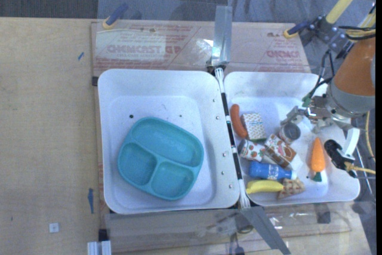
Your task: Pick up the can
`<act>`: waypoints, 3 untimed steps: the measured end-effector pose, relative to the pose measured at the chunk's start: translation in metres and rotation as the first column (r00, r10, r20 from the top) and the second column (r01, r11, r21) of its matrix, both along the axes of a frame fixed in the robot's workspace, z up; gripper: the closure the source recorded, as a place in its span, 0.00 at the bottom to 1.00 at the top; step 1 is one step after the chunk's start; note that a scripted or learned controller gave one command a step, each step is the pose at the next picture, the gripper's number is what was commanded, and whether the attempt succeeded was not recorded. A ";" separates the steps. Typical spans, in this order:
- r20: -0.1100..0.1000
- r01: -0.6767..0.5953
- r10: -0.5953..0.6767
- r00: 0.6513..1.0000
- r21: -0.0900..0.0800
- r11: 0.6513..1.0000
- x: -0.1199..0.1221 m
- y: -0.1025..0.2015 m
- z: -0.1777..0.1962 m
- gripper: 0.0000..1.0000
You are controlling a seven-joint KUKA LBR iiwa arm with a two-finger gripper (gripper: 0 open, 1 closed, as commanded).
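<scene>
While my gripper (296, 122) hovers beside the can (291, 131) (right bin (349, 188)), grasp undone; finger state unclear.

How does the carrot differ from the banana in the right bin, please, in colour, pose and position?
The carrot is orange with a green end, while the banana is yellow. The carrot lies roughly up and down the view near the bin's right side; the banana lies crosswise along the bin's near edge. The carrot lies apart from the other toys, whereas the banana sits against the blue bottle. Both are small toy foods in the right bin.
</scene>
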State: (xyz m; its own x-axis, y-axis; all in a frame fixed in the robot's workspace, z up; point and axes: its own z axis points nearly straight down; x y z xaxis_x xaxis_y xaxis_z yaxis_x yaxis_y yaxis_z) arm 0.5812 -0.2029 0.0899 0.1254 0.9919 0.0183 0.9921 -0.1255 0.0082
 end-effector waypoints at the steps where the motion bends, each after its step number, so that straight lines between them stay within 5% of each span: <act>1: -0.001 0.002 -0.002 1.000 -0.011 1.000 -0.001 -0.005 0.009 1.00; 2: -0.003 -0.003 0.003 1.000 -0.003 1.000 0.000 0.001 0.009 0.00; 3: 0.000 -0.002 0.002 1.000 -0.008 1.000 0.000 -0.001 0.019 1.00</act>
State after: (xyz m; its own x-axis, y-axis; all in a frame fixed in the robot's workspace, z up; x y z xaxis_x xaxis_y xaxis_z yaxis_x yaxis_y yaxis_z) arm 0.5814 -0.2044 0.1090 0.1230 0.9924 0.0103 0.9924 -0.1231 0.0090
